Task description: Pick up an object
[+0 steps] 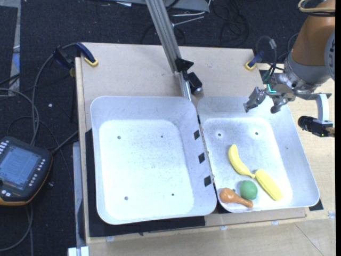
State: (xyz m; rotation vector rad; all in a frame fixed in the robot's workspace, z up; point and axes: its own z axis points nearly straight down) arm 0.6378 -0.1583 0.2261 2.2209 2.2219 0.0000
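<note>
In the right bin [298, 159] lie a yellow banana [238, 161], a yellow corn-like piece [268, 184], a green ball [248, 190] and an orange drumstick-shaped toy [233, 197], all toward its near side. My gripper [265, 102] hangs over the bin's far edge, well above and behind these objects. Its two dark fingers are spread apart with nothing between them.
The left bin [101, 143] sits beside the right one, joined by a ridge with black clips. A slanted metal pole [166, 31] rises at the back centre. Yellow clamps [90, 61] hold the bench's far corners. A teach pendant [18, 167] lies off the bench at left.
</note>
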